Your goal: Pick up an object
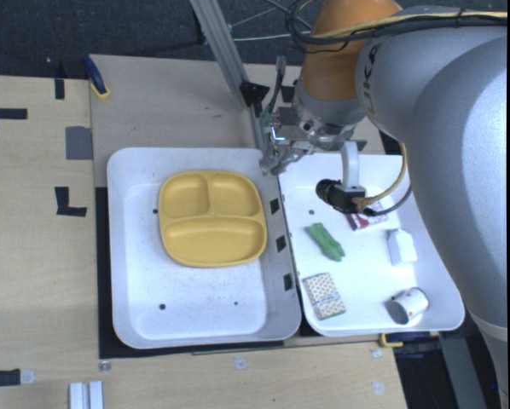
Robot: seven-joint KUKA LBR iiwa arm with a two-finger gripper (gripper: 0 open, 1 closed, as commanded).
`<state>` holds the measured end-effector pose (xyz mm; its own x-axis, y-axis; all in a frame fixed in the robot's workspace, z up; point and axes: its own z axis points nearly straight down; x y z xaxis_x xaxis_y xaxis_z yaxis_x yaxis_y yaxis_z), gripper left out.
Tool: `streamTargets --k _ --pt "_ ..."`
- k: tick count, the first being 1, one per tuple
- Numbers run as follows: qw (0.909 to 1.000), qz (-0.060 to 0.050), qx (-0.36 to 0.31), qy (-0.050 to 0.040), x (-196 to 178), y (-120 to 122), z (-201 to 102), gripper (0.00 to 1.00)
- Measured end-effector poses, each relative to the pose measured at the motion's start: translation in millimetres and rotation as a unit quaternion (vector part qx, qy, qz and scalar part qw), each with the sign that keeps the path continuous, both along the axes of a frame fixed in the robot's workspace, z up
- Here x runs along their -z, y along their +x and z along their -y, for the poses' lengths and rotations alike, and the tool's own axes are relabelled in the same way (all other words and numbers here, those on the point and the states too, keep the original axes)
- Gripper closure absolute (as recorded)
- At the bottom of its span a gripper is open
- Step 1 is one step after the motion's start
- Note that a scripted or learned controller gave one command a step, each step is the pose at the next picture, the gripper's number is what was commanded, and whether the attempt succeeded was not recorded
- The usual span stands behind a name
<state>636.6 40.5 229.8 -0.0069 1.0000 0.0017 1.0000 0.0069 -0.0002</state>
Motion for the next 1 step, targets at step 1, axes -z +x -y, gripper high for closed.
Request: streamTargets --k 1 --pt "1.0000 0.000 0.000 0.0000 -7.6 6.2 -50.9 1.00"
